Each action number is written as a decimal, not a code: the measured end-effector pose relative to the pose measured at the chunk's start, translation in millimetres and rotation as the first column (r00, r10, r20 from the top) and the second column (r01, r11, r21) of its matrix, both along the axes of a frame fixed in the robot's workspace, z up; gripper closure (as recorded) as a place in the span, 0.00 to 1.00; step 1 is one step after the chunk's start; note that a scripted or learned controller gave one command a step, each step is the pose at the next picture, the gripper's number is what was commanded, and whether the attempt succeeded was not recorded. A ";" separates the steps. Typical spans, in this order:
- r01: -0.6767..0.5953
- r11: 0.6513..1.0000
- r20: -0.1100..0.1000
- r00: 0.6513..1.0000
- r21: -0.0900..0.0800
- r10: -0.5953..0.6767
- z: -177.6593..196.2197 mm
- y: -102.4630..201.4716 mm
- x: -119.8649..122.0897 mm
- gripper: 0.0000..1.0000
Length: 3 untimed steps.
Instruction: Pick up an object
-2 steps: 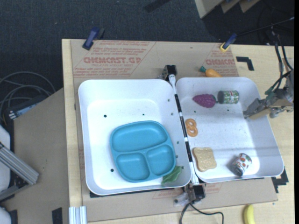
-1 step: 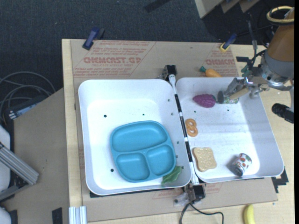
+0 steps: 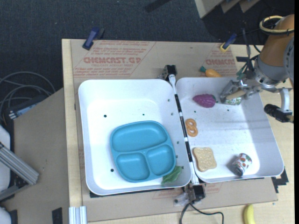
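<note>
The right bin (image 3: 261, 139) holds a purple toy fruit (image 3: 204, 100) near its far edge, an orange pretzel (image 3: 191, 127) by the divider, a slice of toast (image 3: 204, 158) near the front, and a small patterned can (image 3: 241, 163) lying at the front right. My gripper (image 3: 231, 96) hangs low over the far part of this bin, just right of the purple fruit and apart from it. The grey arm with its orange band (image 3: 275, 45) reaches in from the upper right.
In the left bin (image 3: 93, 101) lies a blue divided plate (image 3: 142, 150), with a green leafy piece (image 3: 172, 175) at the bin's front right corner. An orange carrot (image 3: 211, 72) rests on the board behind the right bin. A yellow banana (image 3: 249, 214) sits off the bench front.
</note>
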<state>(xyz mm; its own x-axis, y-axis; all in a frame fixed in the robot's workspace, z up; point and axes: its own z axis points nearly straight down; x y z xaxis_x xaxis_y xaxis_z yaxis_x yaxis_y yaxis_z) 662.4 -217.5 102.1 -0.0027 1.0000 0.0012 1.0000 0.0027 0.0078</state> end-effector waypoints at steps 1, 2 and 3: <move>-0.001 1.000 0.002 1.000 -0.002 0.001 10.1 -0.1 0.6 1.00; 0.000 1.000 -0.004 1.000 -0.001 0.000 93.3 55.1 -28.9 1.00; 0.001 1.000 -0.009 1.000 0.001 -0.001 91.8 125.0 -30.0 1.00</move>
